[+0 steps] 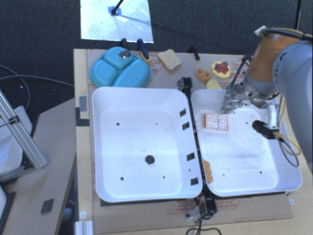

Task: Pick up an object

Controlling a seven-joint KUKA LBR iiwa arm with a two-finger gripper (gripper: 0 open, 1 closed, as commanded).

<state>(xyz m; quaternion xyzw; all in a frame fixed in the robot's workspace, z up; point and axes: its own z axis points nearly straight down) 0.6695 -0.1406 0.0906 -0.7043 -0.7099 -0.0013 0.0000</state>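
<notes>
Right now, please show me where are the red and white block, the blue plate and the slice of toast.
red and white block [215, 122], camera view, middle of its top face.
blue plate [120, 70], camera view, centre, near the divider.
slice of toast [169, 59], camera view, middle of the bread.

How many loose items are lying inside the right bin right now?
2: a red-and-white block near the right bin's back left, and an orange piece against its left wall. The arm may hide more.
</notes>
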